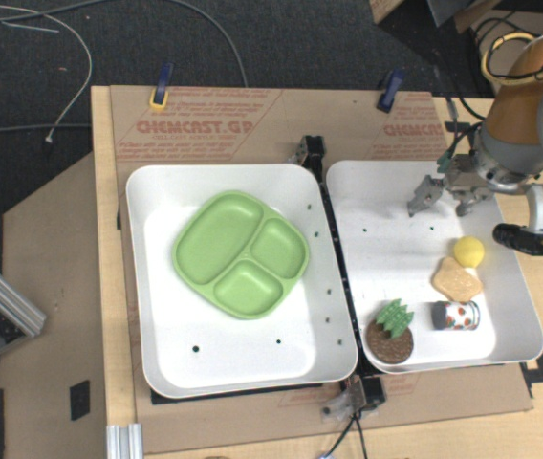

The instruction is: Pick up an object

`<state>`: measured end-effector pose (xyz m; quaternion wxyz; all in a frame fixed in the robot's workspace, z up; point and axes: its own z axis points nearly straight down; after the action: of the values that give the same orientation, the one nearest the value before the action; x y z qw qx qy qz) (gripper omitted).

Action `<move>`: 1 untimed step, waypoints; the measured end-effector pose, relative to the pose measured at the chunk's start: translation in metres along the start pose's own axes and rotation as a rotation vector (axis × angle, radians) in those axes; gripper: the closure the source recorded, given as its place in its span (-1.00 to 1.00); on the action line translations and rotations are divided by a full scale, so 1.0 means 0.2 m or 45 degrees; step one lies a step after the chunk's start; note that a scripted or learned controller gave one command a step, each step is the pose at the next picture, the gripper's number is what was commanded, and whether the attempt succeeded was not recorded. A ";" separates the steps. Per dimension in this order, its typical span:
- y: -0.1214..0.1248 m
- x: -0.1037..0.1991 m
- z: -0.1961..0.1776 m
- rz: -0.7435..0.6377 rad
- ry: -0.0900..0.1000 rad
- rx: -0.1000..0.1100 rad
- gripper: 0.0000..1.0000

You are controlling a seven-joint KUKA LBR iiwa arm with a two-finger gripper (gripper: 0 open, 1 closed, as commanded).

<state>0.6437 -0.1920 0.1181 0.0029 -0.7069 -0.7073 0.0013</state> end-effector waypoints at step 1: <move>0.00 0.00 0.17 -0.001 -0.001 -0.002 -1.00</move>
<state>0.6436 -0.1912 0.0835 0.0020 -0.7065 -0.7077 0.0010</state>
